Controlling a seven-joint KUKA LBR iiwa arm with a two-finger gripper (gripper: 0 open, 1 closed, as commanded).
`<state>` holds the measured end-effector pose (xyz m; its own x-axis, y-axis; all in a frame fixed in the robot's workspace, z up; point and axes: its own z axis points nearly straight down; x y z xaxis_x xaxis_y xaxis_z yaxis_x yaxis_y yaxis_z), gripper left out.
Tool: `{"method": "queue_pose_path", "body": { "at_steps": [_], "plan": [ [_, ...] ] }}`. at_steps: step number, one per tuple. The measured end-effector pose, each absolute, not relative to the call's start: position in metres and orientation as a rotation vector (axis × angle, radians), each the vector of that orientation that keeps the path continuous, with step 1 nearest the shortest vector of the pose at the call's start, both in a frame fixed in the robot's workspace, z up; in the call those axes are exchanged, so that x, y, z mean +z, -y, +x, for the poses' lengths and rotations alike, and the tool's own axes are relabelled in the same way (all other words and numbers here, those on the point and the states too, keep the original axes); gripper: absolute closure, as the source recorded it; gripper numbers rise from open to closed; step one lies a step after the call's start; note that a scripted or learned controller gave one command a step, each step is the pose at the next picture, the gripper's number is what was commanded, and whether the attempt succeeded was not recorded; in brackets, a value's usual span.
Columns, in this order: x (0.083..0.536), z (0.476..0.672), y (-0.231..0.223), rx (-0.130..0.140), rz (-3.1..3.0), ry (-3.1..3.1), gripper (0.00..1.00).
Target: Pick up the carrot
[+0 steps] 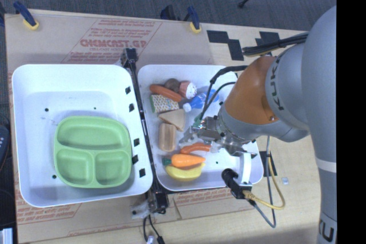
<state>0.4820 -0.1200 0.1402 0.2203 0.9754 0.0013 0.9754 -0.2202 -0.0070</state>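
The carrot (187, 161) lies in the right bin (246, 177), toward that bin's near edge, resting on top of a yellow banana (182, 172). It is a short orange piece, thick at its left end and tapering to the right, lying roughly crosswise with a small greenish tip at the thick end. The jaws (201, 133) hang just above and slightly right of the carrot, close to it, at the end of the grey arm (297, 88) with its orange band (251, 94); whether they are wide or narrow I cannot tell, since the wrist body covers them from this slant. Nothing shows clearly between them.

Just beyond the carrot, between it and the jaws, lies a thinner orange-red strip (195, 148) (possibly a pepper or a second slim vegetable; it is too small to say). Left of the carrot and farther back stands a tan bread-like block (167, 136), with a pale wedge (174, 119) behind that. Farther still from the carrot, near the bin's back wall, are a red sausage (166, 92), a green-checked block (164, 103), a small round white-and-brown figure (187, 89) and a blue item (198, 102).

Well to the carrot's left, in the left bin (34, 88), sits a green divided plate (91, 151). Both bins rest on the cardboard-covered worktop (86, 31).
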Motion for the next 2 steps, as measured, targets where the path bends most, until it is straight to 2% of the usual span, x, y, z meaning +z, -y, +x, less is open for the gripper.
{"method": "queue_pose_path", "body": {
  "at_steps": [1,2],
  "plan": [
    [0.091,0.4755,0.1177,0.004,-2.529,1.856,0.0],
    [0.1008,0.4757,0.1175,0.006,-2.522,1.862,1.0]
  ]
}}
